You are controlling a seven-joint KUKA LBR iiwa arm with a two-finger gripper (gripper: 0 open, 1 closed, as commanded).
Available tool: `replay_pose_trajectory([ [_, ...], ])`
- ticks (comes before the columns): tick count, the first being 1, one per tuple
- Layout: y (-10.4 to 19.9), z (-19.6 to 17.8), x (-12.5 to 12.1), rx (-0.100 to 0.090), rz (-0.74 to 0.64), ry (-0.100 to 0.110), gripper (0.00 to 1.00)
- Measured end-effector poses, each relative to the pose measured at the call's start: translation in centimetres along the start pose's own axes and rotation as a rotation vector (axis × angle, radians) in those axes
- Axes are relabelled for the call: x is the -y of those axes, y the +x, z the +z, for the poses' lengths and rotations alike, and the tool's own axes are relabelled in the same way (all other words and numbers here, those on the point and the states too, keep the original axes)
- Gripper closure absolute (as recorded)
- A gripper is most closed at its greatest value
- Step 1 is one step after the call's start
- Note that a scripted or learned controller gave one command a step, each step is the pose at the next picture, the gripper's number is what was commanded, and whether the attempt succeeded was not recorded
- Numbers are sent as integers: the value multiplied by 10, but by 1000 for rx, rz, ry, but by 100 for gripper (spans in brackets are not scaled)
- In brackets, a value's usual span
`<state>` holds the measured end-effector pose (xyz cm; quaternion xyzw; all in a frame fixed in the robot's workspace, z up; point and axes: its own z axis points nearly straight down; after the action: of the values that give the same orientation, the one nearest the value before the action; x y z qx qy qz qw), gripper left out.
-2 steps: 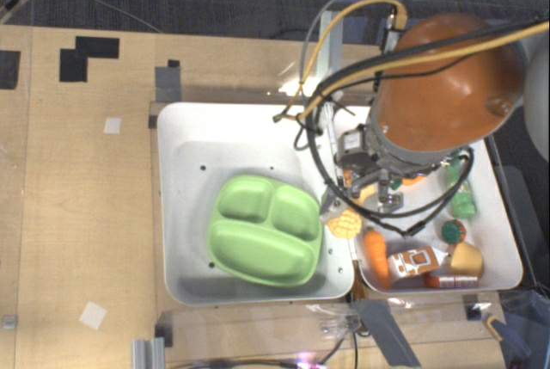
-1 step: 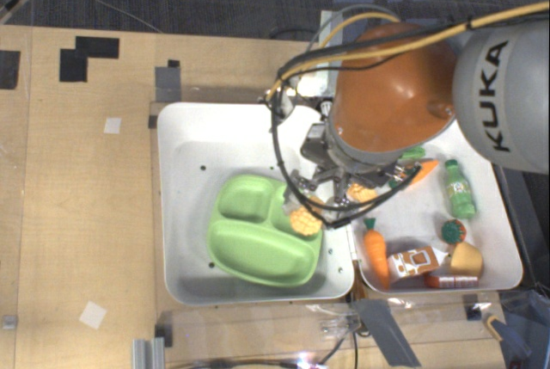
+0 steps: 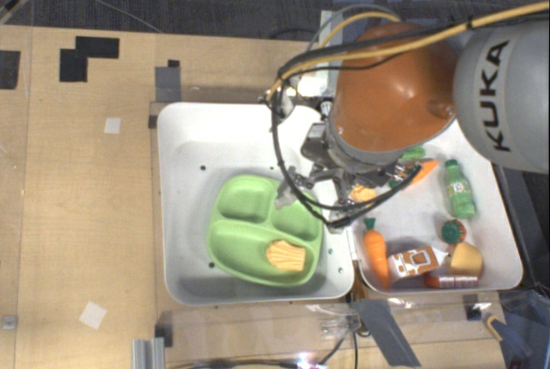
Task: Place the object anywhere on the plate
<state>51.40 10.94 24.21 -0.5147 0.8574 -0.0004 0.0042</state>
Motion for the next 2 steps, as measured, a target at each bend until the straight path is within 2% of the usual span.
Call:
replay_pose_trajectory([
  [2, 0, 0, 0, 0, 0, 0, 0],
])
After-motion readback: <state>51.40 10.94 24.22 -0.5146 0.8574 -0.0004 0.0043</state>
